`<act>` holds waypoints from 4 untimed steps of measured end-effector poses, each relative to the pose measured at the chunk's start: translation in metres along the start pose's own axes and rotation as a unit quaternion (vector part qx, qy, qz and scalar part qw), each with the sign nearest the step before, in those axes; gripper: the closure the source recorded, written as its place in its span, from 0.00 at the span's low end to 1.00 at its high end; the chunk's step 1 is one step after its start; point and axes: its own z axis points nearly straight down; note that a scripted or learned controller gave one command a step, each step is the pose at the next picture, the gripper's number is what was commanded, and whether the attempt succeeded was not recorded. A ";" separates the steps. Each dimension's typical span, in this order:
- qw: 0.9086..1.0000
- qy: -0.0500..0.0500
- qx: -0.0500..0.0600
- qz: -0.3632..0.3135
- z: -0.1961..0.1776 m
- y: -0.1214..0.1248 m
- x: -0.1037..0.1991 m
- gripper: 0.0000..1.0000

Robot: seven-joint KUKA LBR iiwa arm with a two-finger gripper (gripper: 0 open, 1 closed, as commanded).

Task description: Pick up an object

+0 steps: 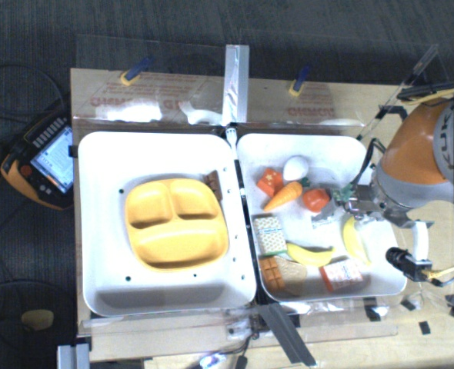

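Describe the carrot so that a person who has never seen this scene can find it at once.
Look at the right bin, the one crowded with toy food. In its upper half, just below the white egg, lies the carrot, slanting. It is the one long orange cone, while the red tomatoes beside it are rounder.

The grey arm with its orange band (415, 156) reaches in from the right over the right-hand bin's (381, 271) far-right edge, its wrist angled down and leftward so that the gripper (342, 206) sits low inside that bin, near its right wall.
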 end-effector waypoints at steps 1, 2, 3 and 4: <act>0.997 0.001 -0.012 -0.081 0.035 0.002 -0.030 0.00; 0.997 -0.001 -0.012 -0.081 0.027 0.001 -0.032 1.00; 1.000 -0.001 0.000 -0.012 -0.059 0.012 0.038 1.00; 0.984 -0.001 0.001 0.177 -0.097 -0.031 0.104 1.00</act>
